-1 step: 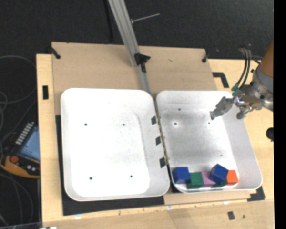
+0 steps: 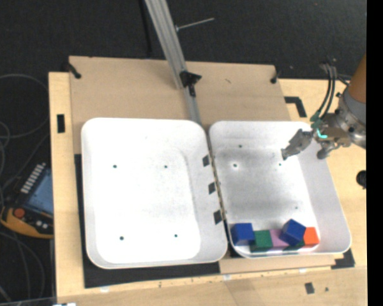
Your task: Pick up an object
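A two-finger gripper (image 2: 309,146) is seen poised over the upper right corner of the right-hand bin (image 2: 268,139), with the grey arm (image 2: 352,116) reaching in from the right edge of the bench (image 2: 242,85). One finger (image 2: 295,144) is angled out towards the bin's centre and the other (image 2: 323,150) is set nearer the rim, so the fingers are spread apart, and nothing is gripped between them. The objects are clustered well apart from the gripper, along the near wall of the same bin: a blue block (image 2: 242,232) at the left, a green block (image 2: 262,239) just beside it, a pink piece (image 2: 279,239) (largely overlapped by its neighbours), a second blue block (image 2: 293,231) tilted on top, and an orange block (image 2: 311,236) at the right end. The left-hand bin (image 2: 147,190) is placed alongside, the two bins touching along a shared edge. A slanted metal rail (image 2: 169,40) is fixed above the bench, and a handheld controller (image 2: 27,206) with cables is laid on the dark floor at the left.
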Robot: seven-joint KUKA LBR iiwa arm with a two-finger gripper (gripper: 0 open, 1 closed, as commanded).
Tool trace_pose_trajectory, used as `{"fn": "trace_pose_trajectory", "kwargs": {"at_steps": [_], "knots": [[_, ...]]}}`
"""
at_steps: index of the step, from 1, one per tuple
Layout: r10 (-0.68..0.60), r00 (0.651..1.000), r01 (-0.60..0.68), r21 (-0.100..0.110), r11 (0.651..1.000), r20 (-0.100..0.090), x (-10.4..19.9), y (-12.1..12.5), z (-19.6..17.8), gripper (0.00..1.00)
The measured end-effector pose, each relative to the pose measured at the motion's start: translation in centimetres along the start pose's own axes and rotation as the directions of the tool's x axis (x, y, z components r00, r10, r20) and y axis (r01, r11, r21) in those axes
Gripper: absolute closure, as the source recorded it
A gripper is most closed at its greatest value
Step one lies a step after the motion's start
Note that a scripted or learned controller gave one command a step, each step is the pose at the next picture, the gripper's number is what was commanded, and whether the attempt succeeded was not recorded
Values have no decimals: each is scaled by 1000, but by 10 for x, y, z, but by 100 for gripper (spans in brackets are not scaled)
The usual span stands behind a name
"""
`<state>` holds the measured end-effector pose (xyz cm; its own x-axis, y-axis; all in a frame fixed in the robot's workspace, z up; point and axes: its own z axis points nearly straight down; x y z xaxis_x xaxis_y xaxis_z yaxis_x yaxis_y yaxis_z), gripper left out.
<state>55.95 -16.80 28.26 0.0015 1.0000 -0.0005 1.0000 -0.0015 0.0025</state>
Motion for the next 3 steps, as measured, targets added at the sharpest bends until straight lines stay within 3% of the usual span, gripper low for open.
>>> {"fn": "trace_pose_trajectory", "kwargs": {"at_steps": [1, 2, 3], "knots": [[3, 1000, -3, 10, 1000, -2, 27, -11, 115, 0], [3, 1000, -3, 5, 1000, 2, -3, -52, 132, 0], [-5, 1000, 5, -1, 1000, -1, 29, -75, 92, 0]]}}
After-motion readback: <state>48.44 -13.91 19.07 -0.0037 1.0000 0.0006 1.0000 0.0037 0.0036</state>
